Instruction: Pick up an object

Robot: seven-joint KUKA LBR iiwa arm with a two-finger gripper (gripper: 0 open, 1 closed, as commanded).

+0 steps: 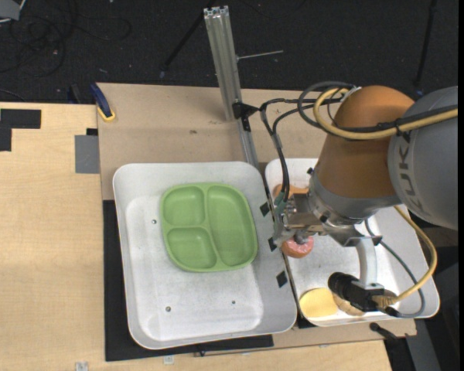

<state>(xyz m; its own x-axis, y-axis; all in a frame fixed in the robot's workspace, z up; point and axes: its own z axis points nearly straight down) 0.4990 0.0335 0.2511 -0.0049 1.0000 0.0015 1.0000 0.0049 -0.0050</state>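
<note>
Hanging over the right bin (406,265), grey arm (429,157) with broad orange band reaches in from the right. Gripper (294,221) sits low at the bin's left side, mostly masked by the wrist housing; cannot tell whether it is open or closed, nor whether it has hold of anything.

Task thing: red round piece (298,246), smooth, pinkish on top, on the right bin's floor just below the gripper and close to the bin's left wall. Contact between the two cannot be made out.

Other items in right bin: one small orange piece (281,192), partly hidden by the gripper, near the bin's far left corner; one pale yellow rounded lump (317,304), matte, at the near left corner.

Left bin (201,308): shallow, white, rounded corners, lightly speckled floor. Holds one green plate (209,226), smooth plastic, rounded rectangle, split by ridges into three compartments, two small on the left and one long on the right. Plate lies flat, toward the far half.

Count: two bins, side by side, walls almost touching. One plate, three loose pieces.

Bench (162,122) is bare tan board. One ribbed metal post (223,60) stands behind the bins.
</note>
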